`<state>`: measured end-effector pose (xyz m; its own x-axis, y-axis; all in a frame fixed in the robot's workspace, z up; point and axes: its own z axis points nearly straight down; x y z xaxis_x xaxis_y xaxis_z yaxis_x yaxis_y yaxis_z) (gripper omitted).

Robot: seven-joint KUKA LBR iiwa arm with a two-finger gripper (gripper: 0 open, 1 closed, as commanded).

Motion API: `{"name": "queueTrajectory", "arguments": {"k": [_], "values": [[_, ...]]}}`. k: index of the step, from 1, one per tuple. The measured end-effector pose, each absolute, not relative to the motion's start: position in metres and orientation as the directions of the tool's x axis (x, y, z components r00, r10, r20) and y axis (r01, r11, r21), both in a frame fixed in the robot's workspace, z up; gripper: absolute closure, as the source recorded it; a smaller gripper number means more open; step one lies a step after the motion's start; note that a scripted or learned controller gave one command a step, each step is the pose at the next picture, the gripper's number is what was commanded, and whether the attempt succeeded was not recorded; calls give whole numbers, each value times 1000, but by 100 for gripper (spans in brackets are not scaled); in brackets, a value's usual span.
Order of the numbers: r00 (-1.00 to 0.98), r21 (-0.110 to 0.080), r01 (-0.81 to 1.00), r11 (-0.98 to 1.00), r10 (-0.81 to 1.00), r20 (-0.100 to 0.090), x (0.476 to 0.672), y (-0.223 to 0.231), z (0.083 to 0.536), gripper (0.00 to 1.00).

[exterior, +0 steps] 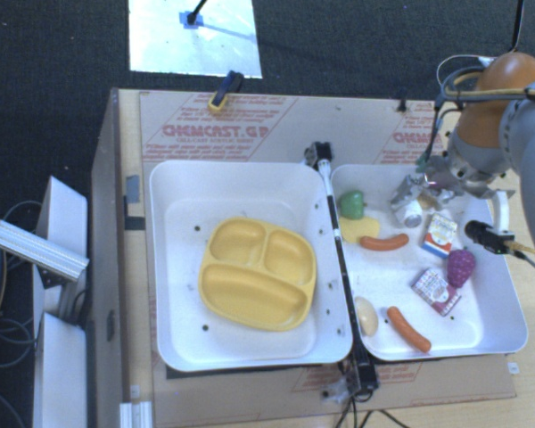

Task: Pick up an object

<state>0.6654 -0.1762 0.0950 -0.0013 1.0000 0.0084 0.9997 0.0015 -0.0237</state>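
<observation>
Now the gripper (412, 200) hangs low in the right bin (508, 315), whether its jaws are spread I cannot tell, and the orange sausage (384, 242) lies just below-left, long axis across the bin.

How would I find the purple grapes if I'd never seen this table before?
Look at the right-hand white bin, the one crowded with toy food. Go to its right side, below the small red and white carton and above the red patterned packet. The grapes sit there, the one purple, bumpy thing; the sausages nearby are orange and smooth.
</observation>
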Motion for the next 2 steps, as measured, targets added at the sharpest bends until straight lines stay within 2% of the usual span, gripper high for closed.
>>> {"name": "queueTrajectory", "arguments": {"k": [1, 2], "values": [[-6, 8, 1000, 6, 1000, 1, 662, -92, 194, 100], [-5, 3, 1000, 5, 1000, 1, 644, -42, 223, 100]]}}
